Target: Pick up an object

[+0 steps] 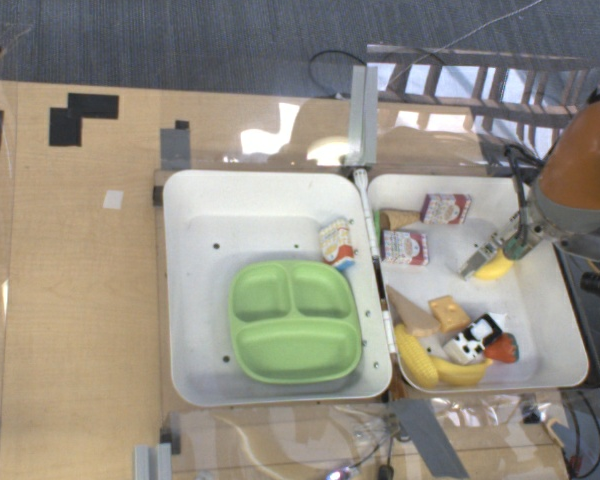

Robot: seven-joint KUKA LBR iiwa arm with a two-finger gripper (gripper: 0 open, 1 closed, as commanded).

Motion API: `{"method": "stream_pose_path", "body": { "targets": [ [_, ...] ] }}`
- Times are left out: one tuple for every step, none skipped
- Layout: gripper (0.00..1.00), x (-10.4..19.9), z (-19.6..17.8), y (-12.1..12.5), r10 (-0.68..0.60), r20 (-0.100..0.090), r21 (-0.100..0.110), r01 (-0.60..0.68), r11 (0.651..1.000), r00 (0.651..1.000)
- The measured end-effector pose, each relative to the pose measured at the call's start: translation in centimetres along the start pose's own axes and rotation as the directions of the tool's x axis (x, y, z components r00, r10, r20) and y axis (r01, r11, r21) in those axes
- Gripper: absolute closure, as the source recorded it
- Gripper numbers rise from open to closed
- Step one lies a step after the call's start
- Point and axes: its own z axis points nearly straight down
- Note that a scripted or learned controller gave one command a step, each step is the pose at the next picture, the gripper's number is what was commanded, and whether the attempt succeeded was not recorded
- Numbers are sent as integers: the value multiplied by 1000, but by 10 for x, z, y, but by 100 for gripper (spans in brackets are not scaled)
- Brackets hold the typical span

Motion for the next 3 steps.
{"method": "stream_pose_path", "body": {
  "targets": [
    [0,30,3,104,122,-11,23,-122,992,992],
    [0,-28,-16,65,126,0,8,-126,992,992],
    [0,-39,-3,58,111,-14,14,-111,994,994]
  ]
}}
